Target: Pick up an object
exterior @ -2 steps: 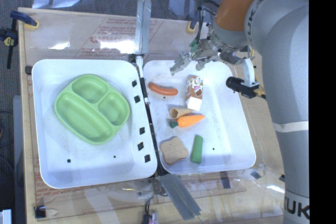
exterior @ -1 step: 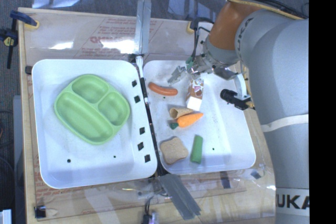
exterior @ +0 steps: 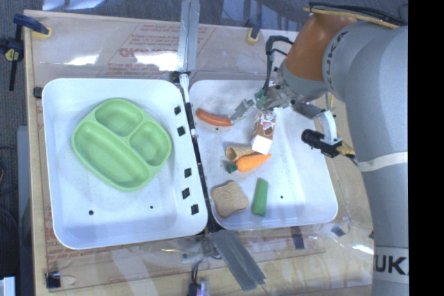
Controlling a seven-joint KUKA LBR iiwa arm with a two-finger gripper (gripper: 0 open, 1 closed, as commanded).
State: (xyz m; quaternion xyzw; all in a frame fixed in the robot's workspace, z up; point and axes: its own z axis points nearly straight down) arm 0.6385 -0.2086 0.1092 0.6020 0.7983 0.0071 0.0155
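I see my gripper (exterior: 255, 106) low over the far part of the right bin (exterior: 313, 199), its two thin metal fingers spread apart with nothing between them. A smooth orange-red sausage (exterior: 213, 118) lies just to its left, and a brown-and-white packet (exterior: 264, 131) sits right beside its fingertips on the near side. Nearer me lie a glossy carrot (exterior: 251, 162), a grainy bread slice (exterior: 229, 198) and a green stick (exterior: 259, 196); the left bin (exterior: 62, 218) carries a three-section green plate (exterior: 122, 143).

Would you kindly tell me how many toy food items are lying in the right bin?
6: red sausage upper left, brown-and-white carton under the arm, beige cone, orange carrot centre, brown bread slice and green stick at the front. The arm may hide more.
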